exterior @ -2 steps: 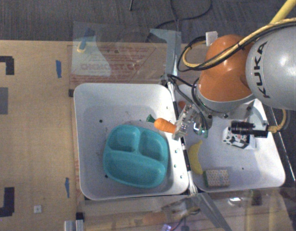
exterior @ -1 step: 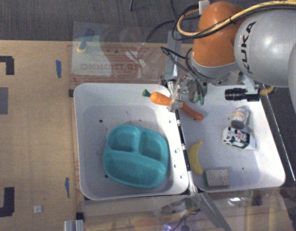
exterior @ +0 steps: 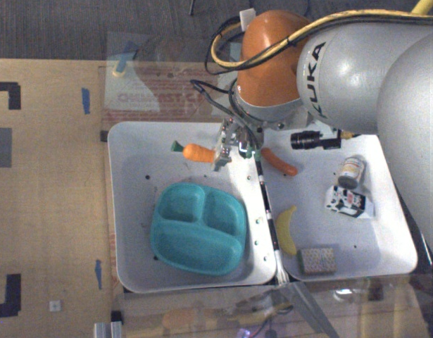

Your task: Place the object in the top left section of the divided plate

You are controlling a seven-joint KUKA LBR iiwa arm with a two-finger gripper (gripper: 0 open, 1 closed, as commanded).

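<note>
A teal divided plate [exterior: 199, 229] lies in the left bin [exterior: 128, 189], toward its front. An orange toy carrot [exterior: 196, 153] with a green top lies on the bin floor behind the plate, near the back wall. My gripper [exterior: 229, 148] hangs right next to the carrot's right end, just left of the divider between the bins. Its fingertips point down beside the carrot; the carrot is not visibly between them. The orange band and grey wrist sit directly above and hide part of the gripper.
In the right bin [exterior: 385, 252] lie an orange-red sausage-like toy [exterior: 280, 162], a yellow banana [exterior: 286, 229], a grey sponge block [exterior: 318, 260], a small can [exterior: 350, 170] and a white printed packet [exterior: 347, 201]. The arm's bulk covers the right bin's back corner.
</note>
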